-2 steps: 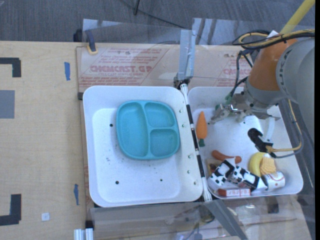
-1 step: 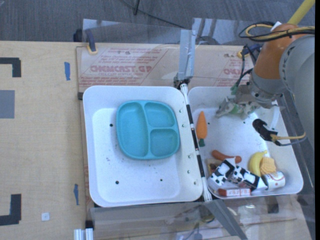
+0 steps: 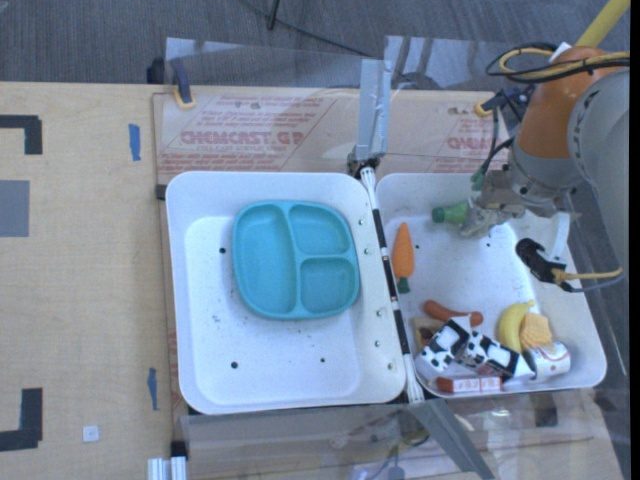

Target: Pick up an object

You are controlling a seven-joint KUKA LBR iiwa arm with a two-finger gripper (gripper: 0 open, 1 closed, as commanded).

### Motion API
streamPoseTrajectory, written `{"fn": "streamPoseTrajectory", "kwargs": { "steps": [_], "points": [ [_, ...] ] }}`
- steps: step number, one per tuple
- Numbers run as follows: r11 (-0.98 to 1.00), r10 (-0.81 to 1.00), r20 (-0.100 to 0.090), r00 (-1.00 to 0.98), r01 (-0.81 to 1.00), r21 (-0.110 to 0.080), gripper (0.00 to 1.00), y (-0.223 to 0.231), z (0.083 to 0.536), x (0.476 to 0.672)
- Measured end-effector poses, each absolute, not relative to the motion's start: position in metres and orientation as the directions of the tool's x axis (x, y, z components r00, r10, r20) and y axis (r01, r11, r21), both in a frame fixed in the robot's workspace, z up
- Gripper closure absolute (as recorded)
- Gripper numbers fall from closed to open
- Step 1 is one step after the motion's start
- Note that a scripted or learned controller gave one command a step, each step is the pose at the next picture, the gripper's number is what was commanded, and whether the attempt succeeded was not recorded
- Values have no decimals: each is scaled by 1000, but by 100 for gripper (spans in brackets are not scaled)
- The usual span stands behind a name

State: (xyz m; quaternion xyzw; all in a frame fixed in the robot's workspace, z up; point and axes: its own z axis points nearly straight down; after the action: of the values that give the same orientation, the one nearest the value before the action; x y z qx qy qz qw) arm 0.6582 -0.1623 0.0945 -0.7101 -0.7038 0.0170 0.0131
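- The right bin [image 3: 590,363] is shallow, white and glossy, with rounded corners; take it as the landmark.
- Against its left wall lies a tapered orange carrot [image 3: 402,252], smooth like plastic, with a green stub at its near end.
- In its near corner sit a black-and-white cow-patterned toy [image 3: 470,350], a curved yellow banana [image 3: 513,323], a small sausage-shaped piece [image 3: 450,313] and a flat red-and-white pack [image 3: 475,382], all crowded together.
- Near its far wall a small green object [image 3: 449,212] sits just beside the gripper [image 3: 478,220].
- The grey arm [image 3: 590,118], orange-banded, reaches down over the bin's far right corner, wrist pointing downward; I cannot tell how the fingers stand.
- Left of the right bin, the left bin [image 3: 200,348] holds a matte teal divided plate [image 3: 296,258] with three compartments.
- Both bins rest on a pale wooden bench [image 3: 70,298]; beyond it lies grey carpet [image 3: 100,18].
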Motion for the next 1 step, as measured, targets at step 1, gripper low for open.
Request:
{"fn": "streamPoseTrajectory", "kwargs": {
  "steps": [1],
  "points": [
    [-7, 1000, -4, 7, 999, -38, 0, -161, 96, 660]
  ]
}}
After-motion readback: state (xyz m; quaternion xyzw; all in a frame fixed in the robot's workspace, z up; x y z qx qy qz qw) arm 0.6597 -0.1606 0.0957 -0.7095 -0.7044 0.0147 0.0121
